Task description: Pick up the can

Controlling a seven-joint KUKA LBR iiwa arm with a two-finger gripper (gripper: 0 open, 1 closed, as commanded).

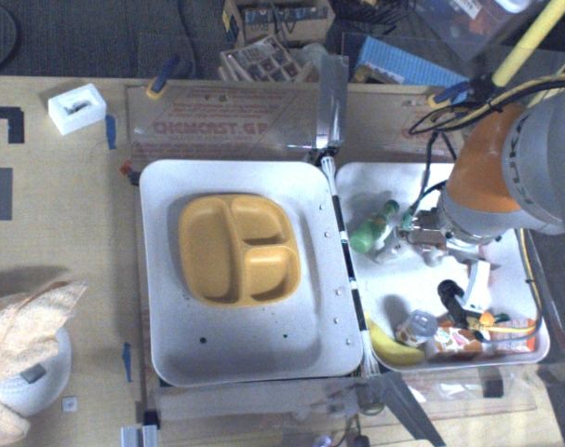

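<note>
Sitting idle in the left bin (161, 343), a yellow tray (237, 248). Lying low in the right bin (533, 347), beside a banana (394, 348), the can (418, 325). Hovering above near a green bottle (368, 233), the gripper (394, 242); apart or together, impossible telling.

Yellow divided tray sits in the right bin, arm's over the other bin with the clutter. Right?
Not quite. The yellow divided tray sits in the left bin, as the camera view shows. The arm is over the right bin, the one with the clutter.

Silvery can (418, 325) on its side, right bin's front
</note>
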